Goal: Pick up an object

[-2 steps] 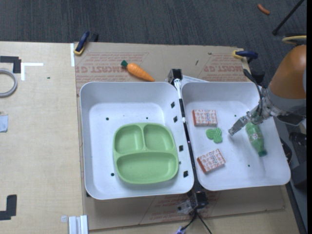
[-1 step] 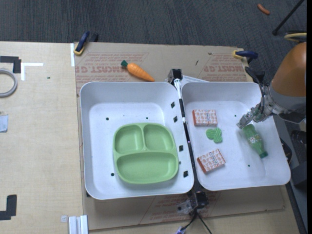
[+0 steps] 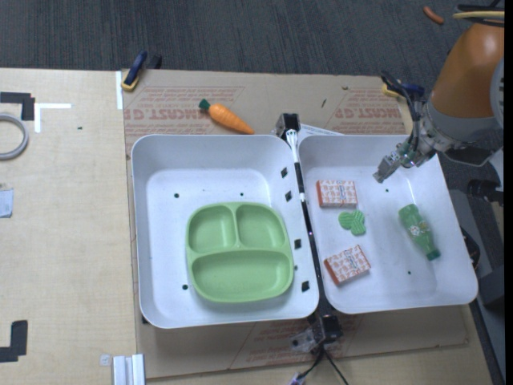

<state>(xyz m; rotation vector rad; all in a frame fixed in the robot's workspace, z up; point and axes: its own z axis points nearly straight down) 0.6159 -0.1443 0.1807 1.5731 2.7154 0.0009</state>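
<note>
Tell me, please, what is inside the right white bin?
The right bin holds two orange-and-white boxes, a small green leaf-shaped piece and a green bottle lying down. The pincer hangs over its upper edge; anything beneath it is covered.

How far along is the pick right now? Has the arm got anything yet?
Nothing looks picked yet. The gripper sits over the upper part of the right bin, with no object seen between its fingers. The two red boxes, the small green piece and the green bottle all lie on the bin floor. Left to do: descend on one, grasp and lift.
</note>
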